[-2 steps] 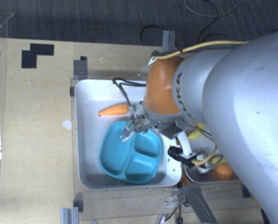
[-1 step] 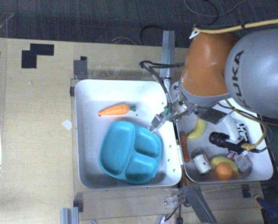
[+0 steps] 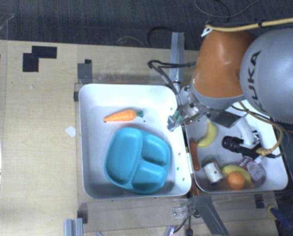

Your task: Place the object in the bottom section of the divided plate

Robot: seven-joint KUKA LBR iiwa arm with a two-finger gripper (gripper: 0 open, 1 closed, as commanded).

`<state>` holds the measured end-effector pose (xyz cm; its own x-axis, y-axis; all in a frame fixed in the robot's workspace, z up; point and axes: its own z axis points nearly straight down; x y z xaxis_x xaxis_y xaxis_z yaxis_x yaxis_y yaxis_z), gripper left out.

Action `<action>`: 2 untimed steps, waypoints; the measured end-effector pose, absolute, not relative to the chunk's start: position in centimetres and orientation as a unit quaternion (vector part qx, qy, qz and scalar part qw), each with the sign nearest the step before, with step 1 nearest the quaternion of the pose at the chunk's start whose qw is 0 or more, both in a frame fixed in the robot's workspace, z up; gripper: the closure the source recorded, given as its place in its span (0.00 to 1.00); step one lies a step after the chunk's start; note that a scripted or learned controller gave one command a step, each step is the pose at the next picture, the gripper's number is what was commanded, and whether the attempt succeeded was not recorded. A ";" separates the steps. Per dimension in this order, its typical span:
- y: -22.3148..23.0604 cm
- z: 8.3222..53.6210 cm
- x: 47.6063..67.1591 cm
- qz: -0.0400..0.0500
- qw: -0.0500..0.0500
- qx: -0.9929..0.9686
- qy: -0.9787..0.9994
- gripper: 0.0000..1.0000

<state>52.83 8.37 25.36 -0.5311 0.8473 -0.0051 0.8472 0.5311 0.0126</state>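
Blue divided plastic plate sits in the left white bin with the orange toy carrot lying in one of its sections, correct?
Not quite. The blue divided plastic plate is in the left white bin, but the orange toy carrot lies on the bin floor beyond the plate, apart from it, not in a section. The camera view shows this.

- Dark grey carpet (image 3: 87, 9) runs along the top.
- Pale wooden bench (image 3: 33, 156) carries black marks (image 3: 38, 57).
- A thin cable (image 3: 212, 6), perhaps wire, loops on the carpet.
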 end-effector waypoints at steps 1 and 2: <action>5.9 26.2 57.2 0.002 0.004 0.360 0.933 1.00; 11.7 17.3 53.5 0.002 0.002 0.268 0.963 1.00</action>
<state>53.49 11.68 17.34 -0.8559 0.5172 -0.0033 0.5172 0.8559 0.0046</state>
